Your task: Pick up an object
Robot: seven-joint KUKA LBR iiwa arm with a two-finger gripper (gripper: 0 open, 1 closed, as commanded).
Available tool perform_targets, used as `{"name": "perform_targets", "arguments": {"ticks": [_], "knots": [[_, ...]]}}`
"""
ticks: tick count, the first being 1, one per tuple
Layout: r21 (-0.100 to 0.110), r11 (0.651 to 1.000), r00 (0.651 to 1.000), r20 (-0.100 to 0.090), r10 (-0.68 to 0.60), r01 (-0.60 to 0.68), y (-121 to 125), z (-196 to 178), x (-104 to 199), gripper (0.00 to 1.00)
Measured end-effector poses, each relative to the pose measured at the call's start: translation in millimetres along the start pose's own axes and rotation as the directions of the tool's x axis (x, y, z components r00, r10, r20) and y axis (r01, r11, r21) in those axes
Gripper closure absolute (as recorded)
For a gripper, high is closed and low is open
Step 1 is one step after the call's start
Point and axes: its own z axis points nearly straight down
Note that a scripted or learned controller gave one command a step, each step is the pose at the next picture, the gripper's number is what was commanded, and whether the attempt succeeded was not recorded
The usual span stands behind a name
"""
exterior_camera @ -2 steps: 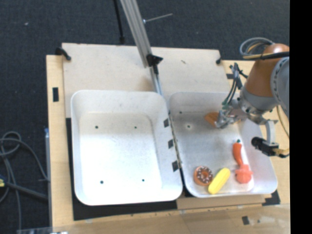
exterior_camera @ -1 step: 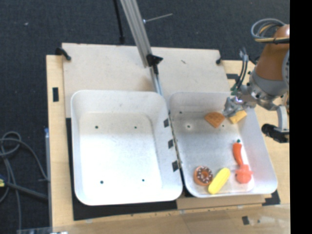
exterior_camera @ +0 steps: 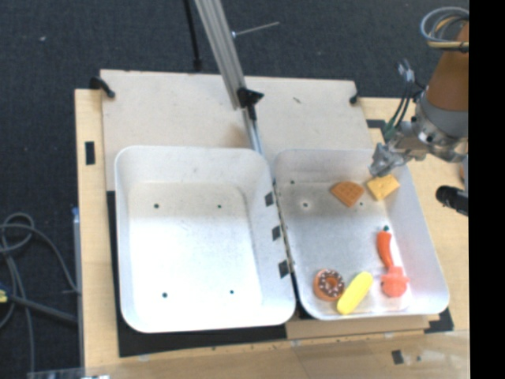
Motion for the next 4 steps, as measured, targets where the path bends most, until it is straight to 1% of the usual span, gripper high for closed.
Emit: {"name": "perform_targets", "arguments": {"ticks": [1, 2, 4], "knots": [[0.002, 1.0, 1.0, -0.001, -0.003, 0.003, 1.0, -27.1, -1.5, 1.0], [0.005, 1.0, 1.0, -0.003, -0.003, 0.003, -2.4, -36.8, 52.5, 1.0], [0.008, 1.0, 1.0, -0.004, -0.003, 0.003, -12.3, -50.6, 150.8, 1.0]]}}
